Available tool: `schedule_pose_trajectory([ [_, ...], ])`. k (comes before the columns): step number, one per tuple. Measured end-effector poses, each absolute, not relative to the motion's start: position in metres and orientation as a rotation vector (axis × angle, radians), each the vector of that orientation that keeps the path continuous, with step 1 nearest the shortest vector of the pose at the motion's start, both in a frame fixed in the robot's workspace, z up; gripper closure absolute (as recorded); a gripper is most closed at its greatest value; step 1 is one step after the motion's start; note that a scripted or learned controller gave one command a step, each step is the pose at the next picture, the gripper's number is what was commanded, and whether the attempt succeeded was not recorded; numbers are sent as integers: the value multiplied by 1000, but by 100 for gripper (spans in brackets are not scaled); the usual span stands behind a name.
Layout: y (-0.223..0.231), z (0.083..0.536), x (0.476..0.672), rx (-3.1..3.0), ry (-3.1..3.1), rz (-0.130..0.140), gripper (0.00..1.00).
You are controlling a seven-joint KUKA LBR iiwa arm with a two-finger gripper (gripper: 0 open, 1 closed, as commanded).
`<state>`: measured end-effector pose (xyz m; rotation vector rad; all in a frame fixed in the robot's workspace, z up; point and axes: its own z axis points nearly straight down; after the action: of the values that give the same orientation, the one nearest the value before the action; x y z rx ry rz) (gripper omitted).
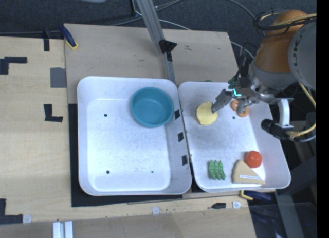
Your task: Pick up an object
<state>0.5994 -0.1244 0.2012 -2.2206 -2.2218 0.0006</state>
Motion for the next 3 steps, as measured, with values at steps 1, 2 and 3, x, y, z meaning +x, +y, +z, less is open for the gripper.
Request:
schedule_pose_trajectory([
  [1,-124,201,599,-2221,-2222,1,0],
  [2,-128,141,604,-2218,-2219,6,0],
  [3,-127,90,604,-2220,-2222,2,0],
])
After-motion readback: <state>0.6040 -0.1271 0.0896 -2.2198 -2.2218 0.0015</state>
